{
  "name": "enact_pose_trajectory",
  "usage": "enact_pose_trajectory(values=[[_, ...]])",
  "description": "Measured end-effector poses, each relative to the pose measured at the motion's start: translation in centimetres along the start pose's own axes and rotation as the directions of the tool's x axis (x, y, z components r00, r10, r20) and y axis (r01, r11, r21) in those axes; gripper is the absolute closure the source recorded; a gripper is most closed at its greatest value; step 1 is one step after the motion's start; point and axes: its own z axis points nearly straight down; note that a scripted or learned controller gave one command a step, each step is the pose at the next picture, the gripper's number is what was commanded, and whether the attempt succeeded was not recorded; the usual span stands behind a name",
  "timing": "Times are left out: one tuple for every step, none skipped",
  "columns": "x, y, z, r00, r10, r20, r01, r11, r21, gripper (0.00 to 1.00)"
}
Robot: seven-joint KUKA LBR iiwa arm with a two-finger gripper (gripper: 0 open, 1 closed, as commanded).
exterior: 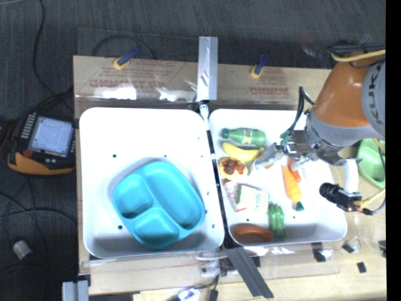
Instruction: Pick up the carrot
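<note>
The carrot (291, 184) is orange with a green tip and lies lengthwise in the right part of the right bin (319, 227). My gripper (282, 160) hangs just above and to the left of the carrot's upper end. Its fingers stand open: one grey finger (268, 157) points toward the banana, the other is by the carrot's top. Nothing sits between them. The orange-banded arm (348, 102) reaches in from the right.
In the right bin are a green bottle (243, 135), a banana (241, 150), small dark red pieces (232, 166), a printed carton (249, 197), a green vegetable (276, 219) and a brown disc (250, 232). The left bin (100, 130) holds a blue divided tray (158, 202).
</note>
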Motion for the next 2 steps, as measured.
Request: enact_pose_trajectory(values=[[-0.5,-5.5,-7.4,0.995,-0.103,0.001,0.103,0.995,-0.002,0.00],[-6.6,0.8,1.3,0.983,-0.181,0.002,0.181,0.983,-0.001,0.00]])
